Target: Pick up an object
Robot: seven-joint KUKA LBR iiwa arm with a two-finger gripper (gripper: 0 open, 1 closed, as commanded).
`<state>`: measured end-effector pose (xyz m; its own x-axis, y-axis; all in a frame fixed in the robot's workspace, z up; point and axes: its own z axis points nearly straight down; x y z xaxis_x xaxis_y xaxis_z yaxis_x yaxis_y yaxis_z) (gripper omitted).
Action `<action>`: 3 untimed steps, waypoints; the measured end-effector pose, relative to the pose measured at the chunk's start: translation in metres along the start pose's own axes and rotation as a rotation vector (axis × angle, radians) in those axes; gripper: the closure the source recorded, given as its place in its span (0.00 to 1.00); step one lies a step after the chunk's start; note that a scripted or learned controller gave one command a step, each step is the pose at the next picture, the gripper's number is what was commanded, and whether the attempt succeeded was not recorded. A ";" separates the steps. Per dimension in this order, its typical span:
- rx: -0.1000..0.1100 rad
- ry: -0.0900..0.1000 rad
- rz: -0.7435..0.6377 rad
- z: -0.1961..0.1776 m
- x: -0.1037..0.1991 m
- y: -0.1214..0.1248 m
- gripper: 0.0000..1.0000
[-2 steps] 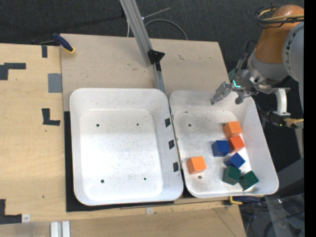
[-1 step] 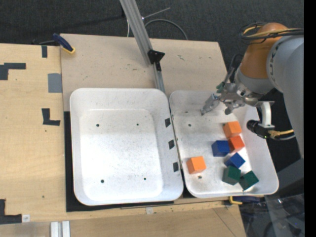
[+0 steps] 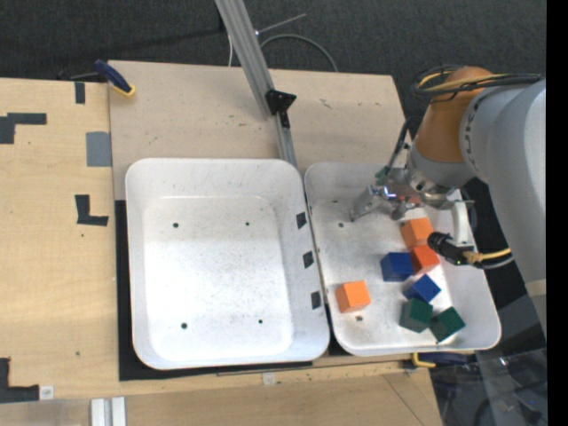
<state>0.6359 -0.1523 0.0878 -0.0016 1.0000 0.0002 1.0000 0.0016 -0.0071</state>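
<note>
The left bin (image 3: 217, 264) holds nothing. In the right bin (image 3: 342, 185) an orange cube (image 3: 353, 295) sits alone at about seven o'clock; the other blocks cluster between three and five o'clock: a blue block (image 3: 397, 266), two orange blocks (image 3: 420, 242), a second blue one (image 3: 426, 287) and two green ones (image 3: 432, 319). The gripper (image 3: 368, 204) hangs near twelve o'clock over bare floor; whether it is released or clenched I cannot tell. Nothing looks grasped, so the pick seems yet to be made.

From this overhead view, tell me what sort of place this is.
Probably a robotics lab's grasping test bench: two white bins side by side, small coloured blocks as practice objects, and a robot arm reaching in.
</note>
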 end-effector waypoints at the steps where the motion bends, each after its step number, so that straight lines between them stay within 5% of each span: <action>1: -0.005 -0.001 -0.002 -0.014 0.001 0.002 1.00; 3: -0.010 -0.001 0.000 -0.111 -0.003 0.009 1.00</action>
<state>0.6454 -0.1552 0.1984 -0.0015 1.0000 -0.0007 1.0000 0.0015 0.0034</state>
